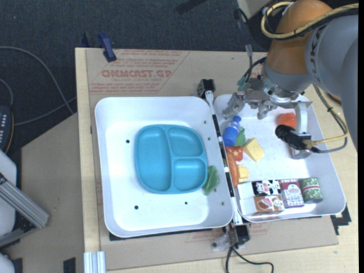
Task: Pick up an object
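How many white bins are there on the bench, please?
2. The left bin holds a blue divided plate. The right bin holds the small toys, with the arm over its far end.

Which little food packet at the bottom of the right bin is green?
The small green can-like packet, rightmost in the row. Its neighbours are a red-and-pink carton and a black-and-white box.
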You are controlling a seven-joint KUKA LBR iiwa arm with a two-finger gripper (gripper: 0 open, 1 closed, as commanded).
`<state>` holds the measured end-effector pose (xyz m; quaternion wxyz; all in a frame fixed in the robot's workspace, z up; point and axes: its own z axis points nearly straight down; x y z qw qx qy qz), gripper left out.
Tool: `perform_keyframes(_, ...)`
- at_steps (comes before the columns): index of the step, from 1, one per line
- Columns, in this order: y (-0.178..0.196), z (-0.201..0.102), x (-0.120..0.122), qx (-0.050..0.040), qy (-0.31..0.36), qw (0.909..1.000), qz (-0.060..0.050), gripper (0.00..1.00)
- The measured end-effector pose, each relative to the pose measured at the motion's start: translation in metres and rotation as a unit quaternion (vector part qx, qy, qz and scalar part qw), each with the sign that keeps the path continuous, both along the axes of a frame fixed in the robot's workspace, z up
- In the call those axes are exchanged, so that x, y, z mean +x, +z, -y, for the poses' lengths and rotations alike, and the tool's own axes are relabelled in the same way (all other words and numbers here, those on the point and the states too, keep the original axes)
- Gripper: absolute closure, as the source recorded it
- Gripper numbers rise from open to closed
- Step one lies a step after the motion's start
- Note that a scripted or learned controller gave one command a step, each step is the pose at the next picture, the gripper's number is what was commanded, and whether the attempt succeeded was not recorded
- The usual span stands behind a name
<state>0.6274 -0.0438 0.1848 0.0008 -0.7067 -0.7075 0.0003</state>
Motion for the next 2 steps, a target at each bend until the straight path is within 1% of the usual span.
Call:
perform_keyframes(1,-0.072,0.058,-0.034,-0.0007,-0.001,1.0000,-0.001,0.00)
perform_keyframes(2,-0.099,0.064,-0.040,-0.0032,-0.003,1.0000,0.002,0.00)
